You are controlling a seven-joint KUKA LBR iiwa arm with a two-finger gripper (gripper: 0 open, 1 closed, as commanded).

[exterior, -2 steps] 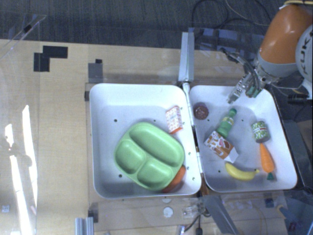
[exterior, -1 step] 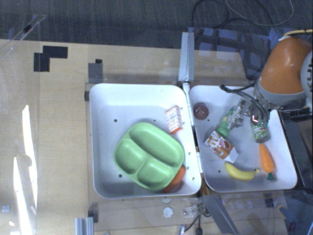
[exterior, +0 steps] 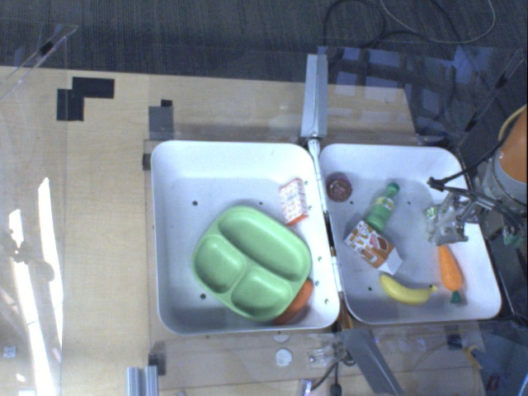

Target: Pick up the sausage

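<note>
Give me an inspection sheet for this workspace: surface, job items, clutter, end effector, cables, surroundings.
Surface: wooden bench bearing left bin and right bin.
Job's things: sausage uncertain; possibly the brown round item in the right bin's upper left corner.
Clutter: left bin has green plate, small packet, orange-red item under the plate; right bin has green bottle, carton, banana, carrot.
Grippers: end effector over the right bin's right side, near the carrot.
Cables: black loops on the dark floor.
Surroundings: black tape marks, metal rail.
</note>
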